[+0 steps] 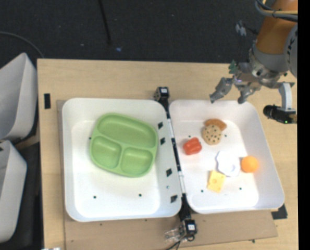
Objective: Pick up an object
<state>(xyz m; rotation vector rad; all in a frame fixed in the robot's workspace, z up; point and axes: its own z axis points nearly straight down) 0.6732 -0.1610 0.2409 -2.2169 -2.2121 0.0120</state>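
From the camera view, looking down at a slant, the gripper (pixel 231 94) hung over the far edge of the right bin (pixel 267 191), its two fingers (pixel 219 91) spread apart with nothing between them, the grey arm with its orange band (pixel 273 30) leaning in from the right. The candidates for a pick all lay in that right bin: a brown speckled cookie (pixel 213 132) nearest the gripper, a red pepper-like piece (pixel 192 146) just to its left, a flat white disc (pixel 228 163) toward the middle, an orange ball (pixel 249 164) just beside the disc on its right, and a yellow cheese wedge (pixel 215 182) touching the disc's near edge. The left bin (pixel 74 191) held a green divided plate (pixel 124 145), well apart from the gripper. The step in hand looked like the approach, with no descent made onto any item. To do it well, the arm would best choose a piece standing clear of its neighbours, such as the red one or the cookie, centre the open fingers over it, turn the wrist so they straddled its narrow side, and come straight down. The disc looked too flat for a sure grip, and the ball would likely roll if nudged off centre.
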